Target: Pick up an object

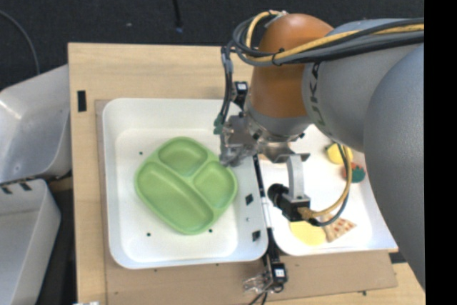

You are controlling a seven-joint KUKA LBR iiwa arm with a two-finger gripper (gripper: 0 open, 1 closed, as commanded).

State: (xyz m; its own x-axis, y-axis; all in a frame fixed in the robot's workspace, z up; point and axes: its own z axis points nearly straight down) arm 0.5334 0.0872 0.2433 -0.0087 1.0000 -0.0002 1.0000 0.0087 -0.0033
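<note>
A: Starting from the left, what lies in the left shallow white bin (118, 239)?

B: One thing: a light green plastic plate with three compartments (186, 184). It lies flat, a little right of the middle of the bin floor. There is open white floor on its left side and also in front of it, toward the near wall. Its right edge comes close to the wall that the two bins share.

A: And the light wooden bench (143, 57)?

B: A bare strip of it shows behind the bins and along the left of them.

A: Where is the arm?

B: The grey arm with the orange band (289, 75) comes in from the right and is bent down over the place where the two bins meet. The gripper (232, 150) hangs at the upper right edge of the green plate, just beside the shared wall. If it is wide or narrow, I cannot tell; the wrist covers it from above.

A: And the right white bin (371, 243)?

B: The arm hides most of it. Near its front wall I see a flat yellow round piece (308, 233) and, touching it, a small pizza-slice toy (340, 228). Farther back there is a yellow object with a bit of red (337, 153), partly behind a cable
</note>
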